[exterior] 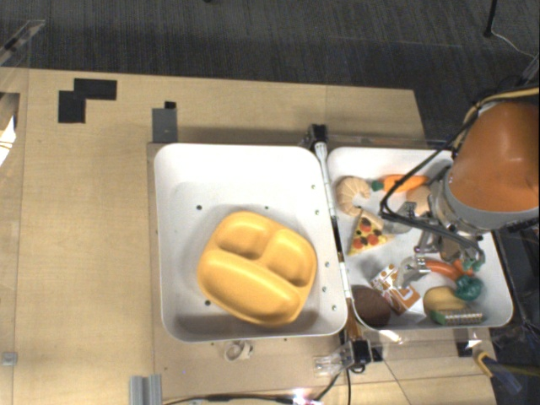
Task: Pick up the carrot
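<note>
1. Gripper low in the right bin, jaws apart, holding nothing.
2. Carrot lies at the bin's far side, beside a pizza slice.
3. Left bin holds a yellow loaf.

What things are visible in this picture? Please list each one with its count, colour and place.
bread loaf: one, yellow, left bin
carrot: one, orange, right bin, top
pizza slice: one, yellow and red, right bin, left side
brown rounded item: one, right bin, lower left corner
potato: one, tan, right bin, bottom
bins: two, white, side by side
arm: one, orange band, over right bin
pincer: one, grey, low in right bin
</note>
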You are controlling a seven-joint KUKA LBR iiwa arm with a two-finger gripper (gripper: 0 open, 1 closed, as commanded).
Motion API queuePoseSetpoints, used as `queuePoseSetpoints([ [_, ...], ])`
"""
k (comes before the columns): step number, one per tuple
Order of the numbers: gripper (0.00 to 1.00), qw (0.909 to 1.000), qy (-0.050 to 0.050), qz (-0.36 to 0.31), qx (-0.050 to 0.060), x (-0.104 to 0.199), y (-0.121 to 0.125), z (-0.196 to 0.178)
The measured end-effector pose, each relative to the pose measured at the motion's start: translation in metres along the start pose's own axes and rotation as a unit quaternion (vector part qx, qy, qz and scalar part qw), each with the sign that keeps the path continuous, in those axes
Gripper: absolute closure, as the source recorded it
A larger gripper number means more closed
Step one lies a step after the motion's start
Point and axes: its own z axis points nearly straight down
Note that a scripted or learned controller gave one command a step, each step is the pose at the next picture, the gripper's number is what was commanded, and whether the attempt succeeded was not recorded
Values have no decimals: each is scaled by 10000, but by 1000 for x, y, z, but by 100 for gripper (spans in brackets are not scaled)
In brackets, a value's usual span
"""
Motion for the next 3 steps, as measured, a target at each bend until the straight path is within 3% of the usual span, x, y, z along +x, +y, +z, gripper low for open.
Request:
queuePoseSetpoints([
  [1, 0, 9981, -65, -609, -6, -1, -17, 67],
  [2, 0, 9975, -68, -707, 32, -40, -6, 78],
  [3, 0, 9971, -159, 746, -6, -85, -37, 79],
])
